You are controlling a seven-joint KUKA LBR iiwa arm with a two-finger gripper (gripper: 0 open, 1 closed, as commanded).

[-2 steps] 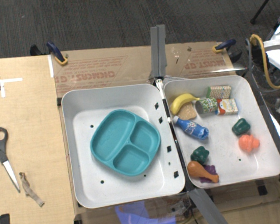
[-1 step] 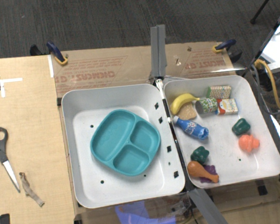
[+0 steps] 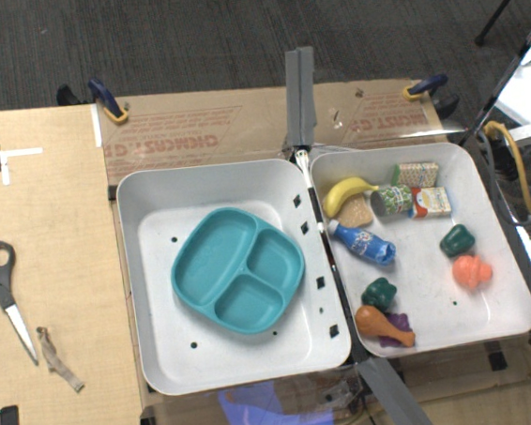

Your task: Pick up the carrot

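- Starting out: we judge the grasp not yet begun, and we cannot tell the gripper's state.
- We place the carrot [image 3: 383,325] at the right bin's [image 3: 504,328] lower left, touching a purple toy [image 3: 399,322].
- Next we need a descent straddling its taper.

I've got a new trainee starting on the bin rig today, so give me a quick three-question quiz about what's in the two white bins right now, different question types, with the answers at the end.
1. True or false: the teal divided plate lies in the left bin.
2. Multiple choice: which item sits right beside the blue bottle toward the back of the right bin? A) the scissors B) the banana C) the orange round fruit
3. Short answer: where in the right bin is the orange carrot-like item?

Key
1. True.
2. B. The scissors lie outside the bins on the cardboard, and the orange round fruit is apart, near the right wall.
3. At the front left corner, beside a purple item.
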